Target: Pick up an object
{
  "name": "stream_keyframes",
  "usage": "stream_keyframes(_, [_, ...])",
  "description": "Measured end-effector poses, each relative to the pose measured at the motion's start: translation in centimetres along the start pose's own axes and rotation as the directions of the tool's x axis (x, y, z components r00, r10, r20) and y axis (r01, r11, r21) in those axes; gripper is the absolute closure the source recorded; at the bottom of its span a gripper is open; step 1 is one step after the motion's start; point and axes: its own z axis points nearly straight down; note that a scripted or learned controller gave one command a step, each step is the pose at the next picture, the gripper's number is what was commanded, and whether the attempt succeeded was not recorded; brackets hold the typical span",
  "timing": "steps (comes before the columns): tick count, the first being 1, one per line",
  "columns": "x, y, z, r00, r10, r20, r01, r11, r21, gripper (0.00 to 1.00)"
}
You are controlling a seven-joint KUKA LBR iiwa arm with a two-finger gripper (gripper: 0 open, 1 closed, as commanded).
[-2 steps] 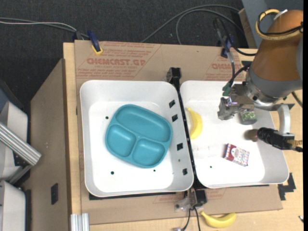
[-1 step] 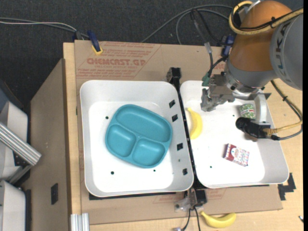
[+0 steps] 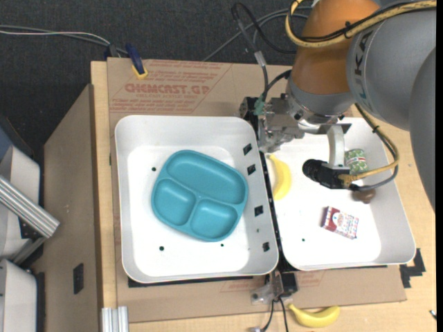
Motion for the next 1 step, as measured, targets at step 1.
stream_keyframes(1, [4.13, 1.82, 2.1, 1.0, 0.002, 0.001, -0.002, 1.0, 0.002, 1.0])
